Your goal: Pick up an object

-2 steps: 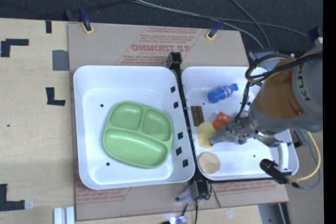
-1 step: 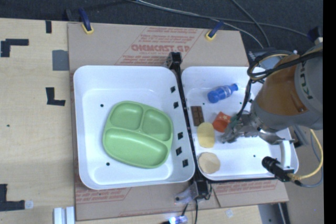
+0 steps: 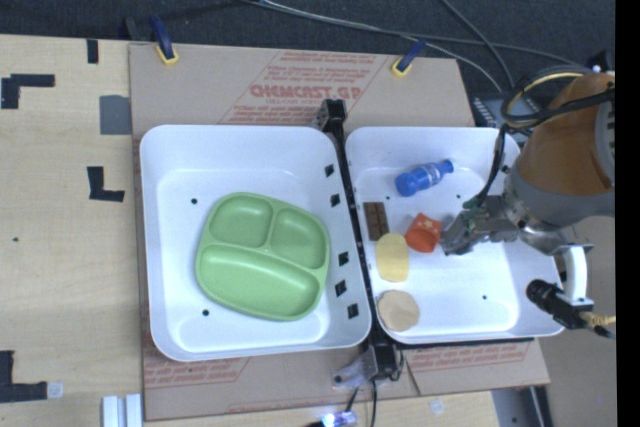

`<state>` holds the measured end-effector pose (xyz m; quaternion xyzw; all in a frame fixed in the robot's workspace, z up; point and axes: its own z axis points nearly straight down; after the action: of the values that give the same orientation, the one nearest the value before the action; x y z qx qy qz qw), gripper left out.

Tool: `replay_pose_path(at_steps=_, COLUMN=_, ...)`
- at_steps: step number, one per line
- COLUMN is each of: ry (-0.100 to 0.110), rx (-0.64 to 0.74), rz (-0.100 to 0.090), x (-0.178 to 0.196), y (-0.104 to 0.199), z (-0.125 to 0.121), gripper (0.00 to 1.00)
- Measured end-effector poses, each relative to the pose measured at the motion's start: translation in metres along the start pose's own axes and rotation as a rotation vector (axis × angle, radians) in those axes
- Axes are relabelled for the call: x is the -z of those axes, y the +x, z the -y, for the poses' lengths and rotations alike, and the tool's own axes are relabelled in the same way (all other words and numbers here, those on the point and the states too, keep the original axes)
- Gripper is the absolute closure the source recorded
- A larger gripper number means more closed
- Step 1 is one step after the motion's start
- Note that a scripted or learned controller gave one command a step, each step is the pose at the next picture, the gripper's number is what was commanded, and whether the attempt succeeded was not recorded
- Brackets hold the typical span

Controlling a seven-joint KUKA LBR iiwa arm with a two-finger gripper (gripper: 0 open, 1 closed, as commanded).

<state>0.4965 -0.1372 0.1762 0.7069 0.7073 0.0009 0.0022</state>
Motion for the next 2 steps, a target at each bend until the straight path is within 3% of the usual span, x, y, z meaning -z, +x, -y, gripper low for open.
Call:
replay_pose_path(at_steps=1, ry=0.0, rx=0.0, rz=0.0, x=0.0548, y=-0.0095, z=0.0036, gripper=1.0)
replay_pose_path(at_steps=2, ry=0.005, rx=0.0, rz=-0.002, x=0.0622, y=-0.0094, z=0.0032, gripper=1.0)
